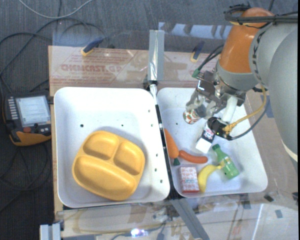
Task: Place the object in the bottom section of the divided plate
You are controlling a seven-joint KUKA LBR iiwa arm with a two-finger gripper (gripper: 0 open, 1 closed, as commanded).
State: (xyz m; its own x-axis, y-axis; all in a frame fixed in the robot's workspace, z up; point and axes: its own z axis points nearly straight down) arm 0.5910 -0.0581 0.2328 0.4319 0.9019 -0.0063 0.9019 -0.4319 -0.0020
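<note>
Arm: your grey arm with the orange band [245, 39] reaches in from the right and bends down over the far part of the right bin [250, 184].
End effector: you see the end effector [205, 106] low over the right bin's far-left area, just above a small cup-like object [191, 115] with a red rim; you cannot tell how wide it stands or whether it grips anything.
Right bin contents: nearer you than the end effector lie a small white box [204, 144], a carrot [171, 144] along the bin's left wall, a red sausage-like piece [193, 157], a green bottle [225, 163], a banana [208, 176] and a red-and-white packet [188, 178].
Left bin: the left bin [70, 101], beside the right bin, holds the yellow divided plate [109, 165] toward its near side.
Plate: its three sections hold nothing.
</note>
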